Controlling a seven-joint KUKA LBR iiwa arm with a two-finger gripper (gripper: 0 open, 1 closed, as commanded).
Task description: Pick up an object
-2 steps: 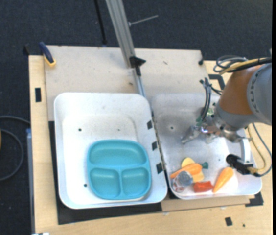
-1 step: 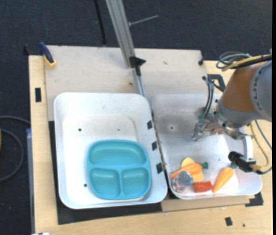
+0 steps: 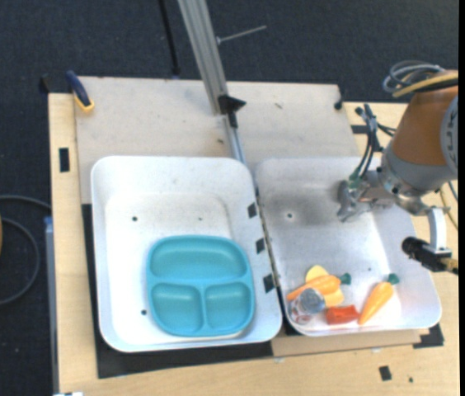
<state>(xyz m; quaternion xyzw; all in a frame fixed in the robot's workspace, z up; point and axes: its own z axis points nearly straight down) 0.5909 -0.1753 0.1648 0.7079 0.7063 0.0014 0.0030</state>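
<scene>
Bench bears two bins; my gripper (image 3: 349,198), grip state unclear, hovers mid right bin (image 3: 315,221). Carrot (image 3: 377,301) near its front-right corner looks light, stiff, slick; I'd pinch mid-body

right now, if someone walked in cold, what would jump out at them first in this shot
Probably the turquoise divided tray, sitting toward the near end of the left bin. Next, the cluster of bright toys in the near corner of the right bin: a carrot, a red piece and some yellow and orange bits. Then the arm's orange band at the right edge, with the gripper over the right bin's far end.
</scene>
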